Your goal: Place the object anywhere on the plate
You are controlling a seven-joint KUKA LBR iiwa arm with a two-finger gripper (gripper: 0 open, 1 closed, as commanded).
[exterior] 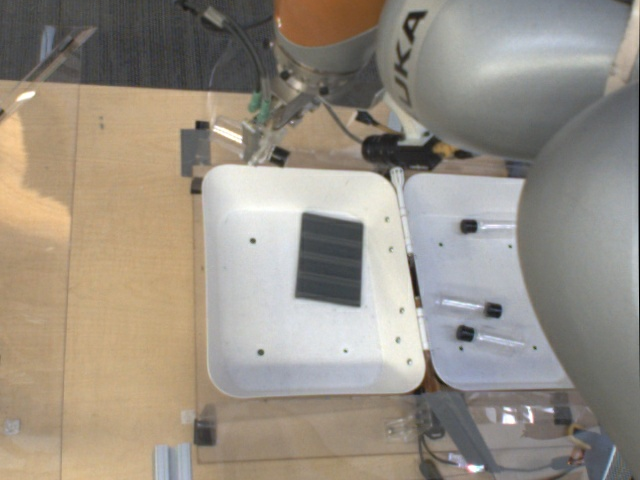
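Note:
A dark grey ribbed plate [330, 259] lies flat in the middle of the left white bin [235, 348]. Three clear tubes with black caps lie in the right bin [440, 203]: one [486, 227] near the back, one [468, 307] in the middle and one [488, 338] toward the front. My gripper [264, 140] hangs over the far rim of the left bin, behind the plate and well to the left of the tubes. A pale clear shape shows at its tip, too small and cluttered with cables to identify.
The grey arm with its orange band [320, 8] covers the upper right and hides part of the right bin. A black fixture [400, 151] sits at the back between the bins. Bare wooden bench [100, 268] extends to the left.

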